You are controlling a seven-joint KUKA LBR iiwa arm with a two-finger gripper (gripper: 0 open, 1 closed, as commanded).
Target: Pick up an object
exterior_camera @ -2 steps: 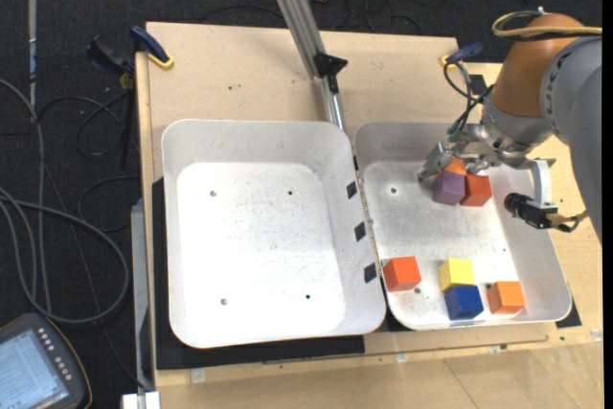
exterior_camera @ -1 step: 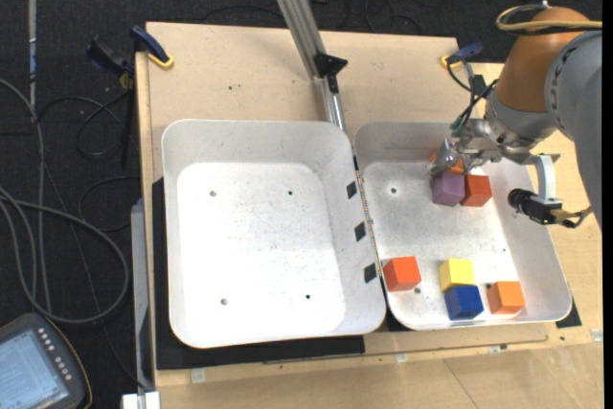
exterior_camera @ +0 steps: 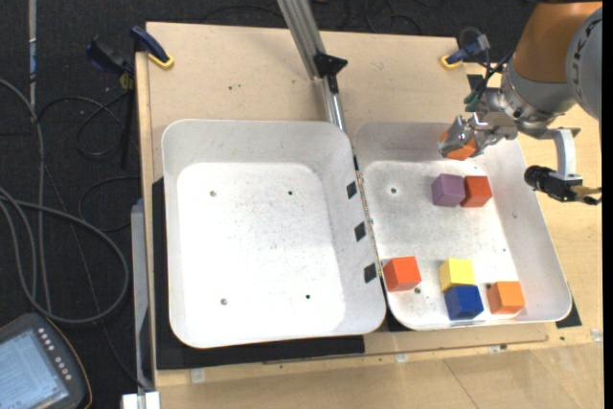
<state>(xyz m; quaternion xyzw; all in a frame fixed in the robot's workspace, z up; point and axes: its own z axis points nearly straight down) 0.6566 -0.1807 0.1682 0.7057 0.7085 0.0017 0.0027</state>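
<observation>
A: Where is the gripper (exterior_camera: pixel 461 141) sitting right now?

B: It is hanging over the far edge of the right bin (exterior_camera: pixel 536 206), and something small and orange (exterior_camera: pixel 461 148) is showing between its fingers, so it is pinching that orange piece. I cannot tell what the piece is; it is too small and partly covered.

A: And it is clear of the floor of the bin?

B: It is looking raised, but the slanted view is making that hard to judge. The other blocks are lying lower in the same bin: a purple block (exterior_camera: pixel 447 190) touching an orange-red block (exterior_camera: pixel 477 191), an orange block (exterior_camera: pixel 401 272) by the divider, then a yellow block (exterior_camera: pixel 457 273), a blue block (exterior_camera: pixel 464 302) and another orange block (exterior_camera: pixel 505 297) clustered at the near edge.

A: So how is the lift best handled?

B: I am thinking straight up, slowly, keeping the pinch firm. The hold is looking shallow, near the fingertips, so any sideways swing is risking a drop. Staying away from the bin wall is also mattering.

A: The left bin (exterior_camera: pixel 192 206)?

B: Nothing there is concerning this step.
</observation>
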